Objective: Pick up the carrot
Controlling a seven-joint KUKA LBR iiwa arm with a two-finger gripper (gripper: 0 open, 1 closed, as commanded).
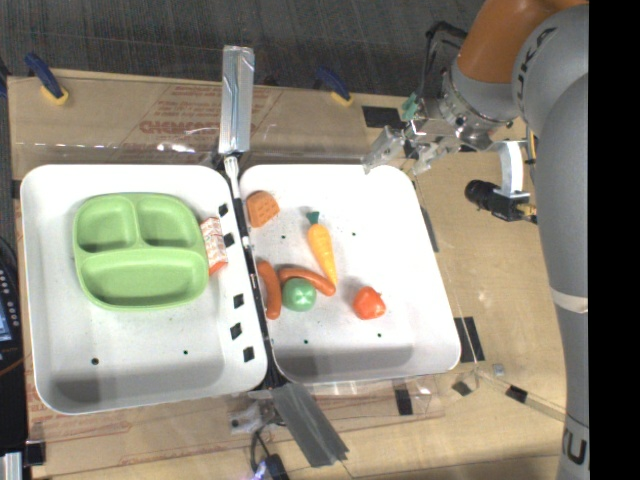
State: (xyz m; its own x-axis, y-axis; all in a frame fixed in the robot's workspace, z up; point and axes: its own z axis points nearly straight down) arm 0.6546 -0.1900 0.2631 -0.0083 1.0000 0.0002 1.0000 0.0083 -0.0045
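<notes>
Green plastic, a 3-compartment tray (140,250) lies in the left bin (50,368). In the right bin (420,298), the carrot (321,249) lies free near the middle, green top pointing away, just above 2 sausages (285,280). It looks a light, stiff, smooth toy, best pinched across its thick upper half. Gripper (392,150) hovers over the bin's far right corner, fingers apart, holding nothing.

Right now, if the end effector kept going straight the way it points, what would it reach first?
The end effector aims left and downward, so it likely meets the right bin at its far rim first, well short of the carrot. Depth is uncertain from this view.
</notes>
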